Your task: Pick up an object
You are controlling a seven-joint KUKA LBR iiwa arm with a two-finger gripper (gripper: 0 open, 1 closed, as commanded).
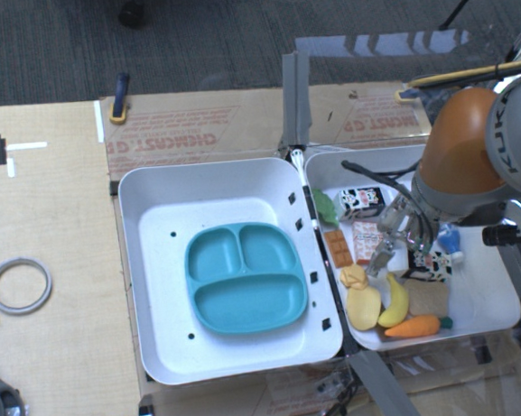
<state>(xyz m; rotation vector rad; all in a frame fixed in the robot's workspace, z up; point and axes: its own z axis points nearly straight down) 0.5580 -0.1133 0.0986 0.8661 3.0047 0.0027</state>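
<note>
- Hovering low in the right white bin, the metal two-finger gripper sits over the toys; can't tell its state.
- Curved yellow plastic banana looks light, stiff, slick; grab mid-curve.

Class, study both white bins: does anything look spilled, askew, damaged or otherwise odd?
Nothing looks spilled or broken. The teal divided plastic plate lies flat in the left white bin. The toy foods, including a yellow banana and an orange carrot, lie jumbled in the right white bin.
</note>
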